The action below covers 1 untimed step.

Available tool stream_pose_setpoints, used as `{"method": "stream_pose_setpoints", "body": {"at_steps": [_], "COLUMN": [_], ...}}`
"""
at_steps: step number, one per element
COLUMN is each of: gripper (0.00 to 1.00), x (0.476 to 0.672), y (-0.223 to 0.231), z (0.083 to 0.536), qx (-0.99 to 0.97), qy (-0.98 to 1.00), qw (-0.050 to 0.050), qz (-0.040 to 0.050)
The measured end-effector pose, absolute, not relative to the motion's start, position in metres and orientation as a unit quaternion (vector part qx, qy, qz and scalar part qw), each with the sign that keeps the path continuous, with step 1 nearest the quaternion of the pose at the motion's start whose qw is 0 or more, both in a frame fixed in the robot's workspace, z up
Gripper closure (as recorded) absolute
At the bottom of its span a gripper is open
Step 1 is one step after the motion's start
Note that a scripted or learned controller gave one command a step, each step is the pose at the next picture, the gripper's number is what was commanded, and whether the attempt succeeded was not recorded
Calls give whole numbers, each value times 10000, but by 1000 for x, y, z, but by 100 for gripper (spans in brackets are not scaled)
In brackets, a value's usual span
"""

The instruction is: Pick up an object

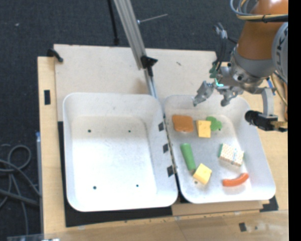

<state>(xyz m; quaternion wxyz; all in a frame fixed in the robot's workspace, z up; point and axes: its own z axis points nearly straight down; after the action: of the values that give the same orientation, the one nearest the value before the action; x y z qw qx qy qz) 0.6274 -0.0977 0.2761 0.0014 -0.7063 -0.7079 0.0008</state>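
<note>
My gripper [213, 97] hangs over the back edge of the right bin [258, 159], its two fingers spread apart and open with nothing between them. Below it in that bin lie a brown block [183, 123], a small yellow block [204, 129] touching a green piece [215, 123], a green cylinder [188, 155], a yellow cube [202, 174], a patterned white block [231, 155] and a red-orange curved piece [235, 180]. The brown block lies nearest the fingers, a little to their lower left.
The left bin [115, 149] sits beside the right one. A slanted aluminium post [133, 34] rises behind the bins, its base at their shared back corner. The arm's orange wrist [261, 31] stands at the upper right. Cables [7, 169] lie off the bench's left.
</note>
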Motion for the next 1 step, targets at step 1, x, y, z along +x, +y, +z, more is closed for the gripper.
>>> {"method": "stream_pose_setpoints", "body": {"at_steps": [1], "gripper": [0], "x": [628], "y": [-97], "z": [278], "qx": [-7062], "qy": [-7081], "qw": [-2], "qz": [-7]}}
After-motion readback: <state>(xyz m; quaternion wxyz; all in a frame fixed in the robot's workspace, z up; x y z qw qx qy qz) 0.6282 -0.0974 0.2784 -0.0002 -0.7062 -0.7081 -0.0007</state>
